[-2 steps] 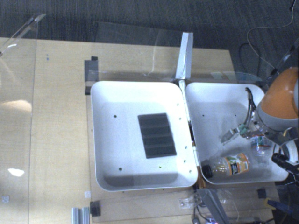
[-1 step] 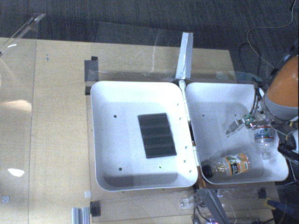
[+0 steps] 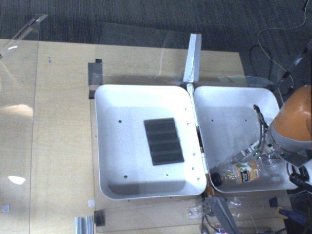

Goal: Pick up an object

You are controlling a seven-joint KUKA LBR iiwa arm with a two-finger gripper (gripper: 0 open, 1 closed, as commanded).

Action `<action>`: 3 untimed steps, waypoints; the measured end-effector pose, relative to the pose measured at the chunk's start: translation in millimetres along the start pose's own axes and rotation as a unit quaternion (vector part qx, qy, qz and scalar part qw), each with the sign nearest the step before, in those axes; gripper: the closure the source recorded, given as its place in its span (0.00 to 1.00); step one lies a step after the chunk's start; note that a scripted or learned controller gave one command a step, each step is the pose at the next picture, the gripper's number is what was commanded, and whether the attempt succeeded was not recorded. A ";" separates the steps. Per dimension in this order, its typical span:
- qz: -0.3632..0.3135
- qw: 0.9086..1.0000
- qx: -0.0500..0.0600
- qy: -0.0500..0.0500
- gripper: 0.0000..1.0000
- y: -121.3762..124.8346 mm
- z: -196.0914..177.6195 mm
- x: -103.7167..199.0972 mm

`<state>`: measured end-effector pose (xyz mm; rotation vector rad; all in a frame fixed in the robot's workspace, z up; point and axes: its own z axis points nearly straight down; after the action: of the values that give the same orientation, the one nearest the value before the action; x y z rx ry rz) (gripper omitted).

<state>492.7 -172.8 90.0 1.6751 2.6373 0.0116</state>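
A bottle point(image 3: 240, 173) is lying on its side in the right bin point(image 3: 219, 111), dark cap pointing away from the tool point(image 3: 259, 152), which is hanging just above its far end; whether the tool is gripping anything, I cannot tell; a good pick is likely needing a centred closing across the bottle's body; a dark ridged pad point(image 3: 163, 141) is lying well beyond, in the left bin point(image 3: 112, 106).

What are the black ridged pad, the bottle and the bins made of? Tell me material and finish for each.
Black ridged pad: probably rubber or foam, matte, no glare on its ridges. Bottle: looks like clear plastic, glossy, see-through above a yellowish label, with a dark cap. Bins: likely moulded plastic, smooth white, soft sheen with rounded corners.
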 end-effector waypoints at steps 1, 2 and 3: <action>0.047 0.999 0.005 0.017 0.00 2.2 -6.1 -18.7; 0.062 0.998 0.000 0.002 0.00 61.5 0.7 28.4; 0.065 0.998 0.006 0.004 0.00 67.0 -53.1 55.4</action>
<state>528.9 -94.0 143.6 1.8507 2.5358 0.0039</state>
